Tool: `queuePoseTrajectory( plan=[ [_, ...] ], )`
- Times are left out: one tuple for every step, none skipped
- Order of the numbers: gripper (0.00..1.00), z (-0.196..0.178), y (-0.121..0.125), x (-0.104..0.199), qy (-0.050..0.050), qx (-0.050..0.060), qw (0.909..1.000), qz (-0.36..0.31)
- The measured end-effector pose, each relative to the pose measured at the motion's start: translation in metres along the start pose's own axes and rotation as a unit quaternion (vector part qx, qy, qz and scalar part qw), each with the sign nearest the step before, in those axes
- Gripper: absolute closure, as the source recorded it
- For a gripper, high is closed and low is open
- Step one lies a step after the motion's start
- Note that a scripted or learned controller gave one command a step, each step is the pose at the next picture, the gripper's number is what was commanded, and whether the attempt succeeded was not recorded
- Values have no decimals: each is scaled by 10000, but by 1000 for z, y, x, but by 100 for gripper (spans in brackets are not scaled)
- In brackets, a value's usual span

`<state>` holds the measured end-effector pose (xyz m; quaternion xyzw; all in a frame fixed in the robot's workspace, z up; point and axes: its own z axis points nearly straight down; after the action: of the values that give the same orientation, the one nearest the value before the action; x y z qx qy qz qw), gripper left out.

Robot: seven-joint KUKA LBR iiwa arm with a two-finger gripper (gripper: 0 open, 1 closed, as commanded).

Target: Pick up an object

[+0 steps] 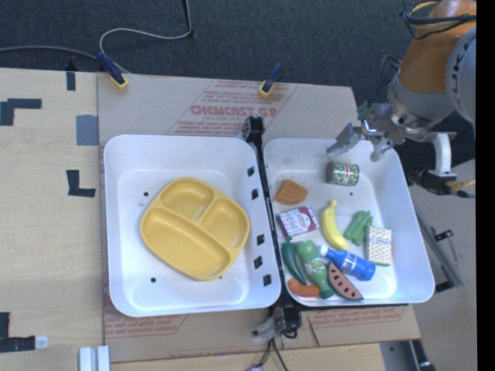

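— Where is your arm right now?

— Your arm (437, 49) reaches in from the right, its orange band high at the upper right corner, wrist bent down toward the far edge of the right bin (410, 207). The pincer (360, 141) hangs above that bin's upper right corner.

— And the pincer itself?

— Spread, with its two fingers (340, 143) splayed apart and nothing between them.

— What lies nearest to it?

— A small green can (343, 174) lies on its side just below the pincer, apart from it. Nearer you in the same bin are a banana (333, 226), a blue bottle (349, 263) and a watermelon slice (344, 280). The left bin (124, 230) holds a yellow divided plate (195, 227).
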<state>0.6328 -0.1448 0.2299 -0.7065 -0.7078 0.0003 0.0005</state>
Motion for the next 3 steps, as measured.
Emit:
queuePoseTrajectory(
  plan=[
    [0,130,32,-12,-10,-12,10000,2],
    [0,145,2,31,-2,-4,10000,0],
    [0,144,-44,39,-13,-12,10000,13]
  ],
)
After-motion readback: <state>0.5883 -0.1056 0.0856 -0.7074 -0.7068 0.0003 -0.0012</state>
